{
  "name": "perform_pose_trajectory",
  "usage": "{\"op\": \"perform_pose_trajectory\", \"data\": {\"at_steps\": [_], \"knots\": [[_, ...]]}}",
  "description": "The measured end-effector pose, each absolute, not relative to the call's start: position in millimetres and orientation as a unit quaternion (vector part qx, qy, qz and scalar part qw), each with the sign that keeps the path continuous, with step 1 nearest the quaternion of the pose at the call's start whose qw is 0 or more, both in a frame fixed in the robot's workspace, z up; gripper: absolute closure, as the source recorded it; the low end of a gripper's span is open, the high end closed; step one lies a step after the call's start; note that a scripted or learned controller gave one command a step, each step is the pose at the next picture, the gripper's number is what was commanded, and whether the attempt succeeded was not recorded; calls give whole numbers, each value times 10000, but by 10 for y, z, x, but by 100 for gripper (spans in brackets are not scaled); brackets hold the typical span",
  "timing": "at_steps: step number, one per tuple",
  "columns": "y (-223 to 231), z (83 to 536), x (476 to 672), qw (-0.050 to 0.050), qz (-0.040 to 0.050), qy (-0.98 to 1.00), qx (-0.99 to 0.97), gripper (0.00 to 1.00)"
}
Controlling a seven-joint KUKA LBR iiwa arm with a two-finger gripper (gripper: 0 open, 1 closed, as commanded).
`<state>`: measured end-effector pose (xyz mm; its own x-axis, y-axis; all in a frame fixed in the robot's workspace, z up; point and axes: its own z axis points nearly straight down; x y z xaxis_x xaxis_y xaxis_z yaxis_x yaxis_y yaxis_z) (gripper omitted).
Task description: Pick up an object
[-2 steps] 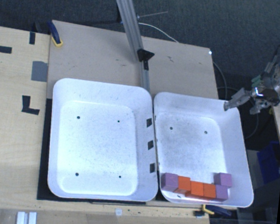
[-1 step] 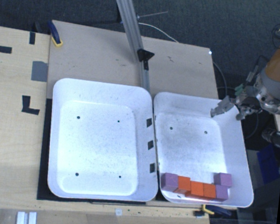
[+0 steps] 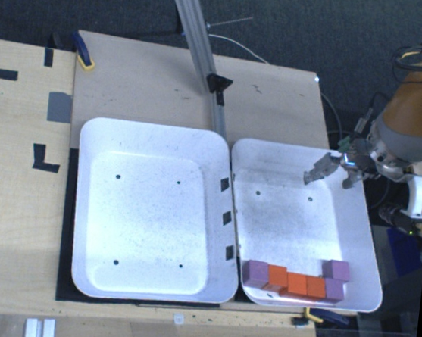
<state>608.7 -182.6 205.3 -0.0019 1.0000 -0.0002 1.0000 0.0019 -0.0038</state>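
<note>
Several small blocks lie in a row along the near wall of the right bin (image 3: 357,220): a purple block (image 3: 256,272) at the left, orange blocks (image 3: 296,283) in the middle, and purple blocks (image 3: 335,279) stacked at the right end. My gripper (image 3: 335,171) hangs over the far right corner of that bin, well away from the blocks. Its two fingers are spread apart, with nothing between them.
The left bin (image 3: 86,187) sits beside the right one. A slanted metal pole (image 3: 200,40) rises from between the bins at the back. Black clips (image 3: 226,218) line the shared wall. Tape marks dot the wooden bench (image 3: 19,117) at the left.
</note>
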Motion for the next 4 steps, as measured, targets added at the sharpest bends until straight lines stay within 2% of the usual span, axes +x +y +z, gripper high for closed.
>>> {"op": "perform_pose_trajectory", "data": {"at_steps": [1,2,3,4], "knots": [[-1795,2212,6156,-1,-2,-7077,-7065,0],[-2047,2691,6189,-26,-6,-7072,-7070,0],[-1791,2860,6192,-4,-6,-7083,-7059,0],[-1986,2802,5444,8,16,-7061,-7081,0]]}}
